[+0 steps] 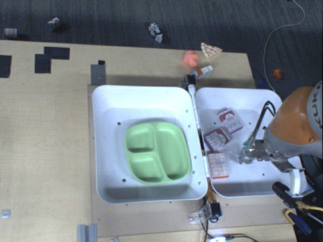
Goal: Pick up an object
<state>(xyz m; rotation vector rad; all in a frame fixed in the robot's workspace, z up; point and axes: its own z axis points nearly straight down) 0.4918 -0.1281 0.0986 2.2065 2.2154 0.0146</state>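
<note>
Pale wooden bench [45, 135], two white bins: green divided tray [157, 153] in the left, flat packets [218, 164] in the right bin [242, 188] toward the bench's right edge. Tool [247, 153] just beside them; state impossible to tell. Probably light, thin, slippery: best pinched at an edge.

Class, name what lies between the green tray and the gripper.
In the camera view, between the green tray and the gripper lie the bins' shared rim and small red-and-white packets.

pale wooden bench [45, 135]; dark ribbed carpet [111, 9]
</note>
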